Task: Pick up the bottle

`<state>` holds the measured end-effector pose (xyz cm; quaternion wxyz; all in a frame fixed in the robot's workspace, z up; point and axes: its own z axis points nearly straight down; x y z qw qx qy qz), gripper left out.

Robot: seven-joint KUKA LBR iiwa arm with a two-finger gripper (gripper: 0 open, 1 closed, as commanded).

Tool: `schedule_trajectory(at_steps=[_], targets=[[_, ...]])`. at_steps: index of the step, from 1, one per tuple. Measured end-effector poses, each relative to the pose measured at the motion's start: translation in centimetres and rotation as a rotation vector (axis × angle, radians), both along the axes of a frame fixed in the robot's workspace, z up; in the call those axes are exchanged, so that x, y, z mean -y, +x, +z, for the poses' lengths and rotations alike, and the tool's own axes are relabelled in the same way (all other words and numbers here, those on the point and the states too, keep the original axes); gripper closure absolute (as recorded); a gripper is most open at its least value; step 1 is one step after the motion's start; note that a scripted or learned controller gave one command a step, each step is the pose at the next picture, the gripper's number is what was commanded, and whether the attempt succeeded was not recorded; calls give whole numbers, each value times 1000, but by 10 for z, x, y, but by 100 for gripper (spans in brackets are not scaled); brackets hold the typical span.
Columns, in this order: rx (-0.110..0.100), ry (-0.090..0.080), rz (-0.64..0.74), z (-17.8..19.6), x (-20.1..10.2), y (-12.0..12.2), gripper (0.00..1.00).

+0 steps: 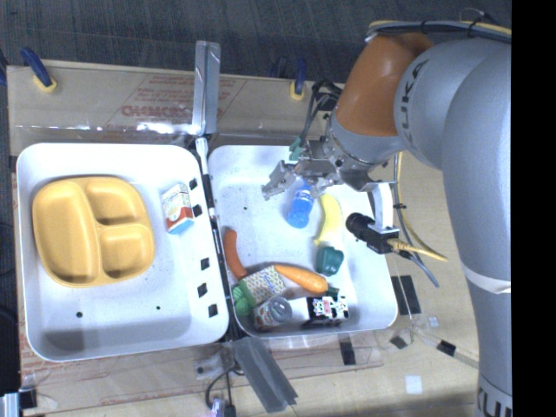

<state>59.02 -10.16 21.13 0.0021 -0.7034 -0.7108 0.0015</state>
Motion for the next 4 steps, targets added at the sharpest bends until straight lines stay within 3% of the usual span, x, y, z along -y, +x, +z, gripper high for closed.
schedule_trajectory(at_steps=[1, 2, 3, 4], targets=[[0, -1, -93, -76, 38, -1, 0], [3, -2, -205, -120, 56, 24, 0], [0, -1, -200, -110, 55, 23, 100], [2, -1, -326, -119, 73, 29, 100]])
